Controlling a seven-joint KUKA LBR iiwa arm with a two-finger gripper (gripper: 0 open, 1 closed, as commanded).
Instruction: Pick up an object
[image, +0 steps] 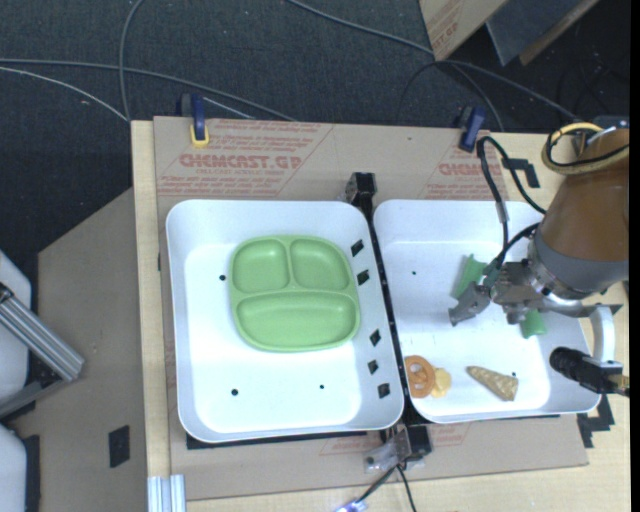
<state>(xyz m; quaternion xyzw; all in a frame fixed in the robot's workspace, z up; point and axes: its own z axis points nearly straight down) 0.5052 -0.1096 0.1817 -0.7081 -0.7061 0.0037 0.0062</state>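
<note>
In the right bin (430, 232), a green object (468, 273) lies near the middle, and another green piece (534, 323) shows just behind the wrist. My gripper (463, 313) hangs low over the bin, right beside and slightly in front of the green object. I cannot tell whether it touches it. A pretzel (424, 376) and a tan wedge like a pizza slice (496, 381) lie near the bin's front wall, apart from the gripper.
The left bin (200, 330) holds a green divided plate (294, 293). A black divider with clips (368, 290) runs between the bins. Cables trail from the arm (585, 225) over the right bin's back right corner.
</note>
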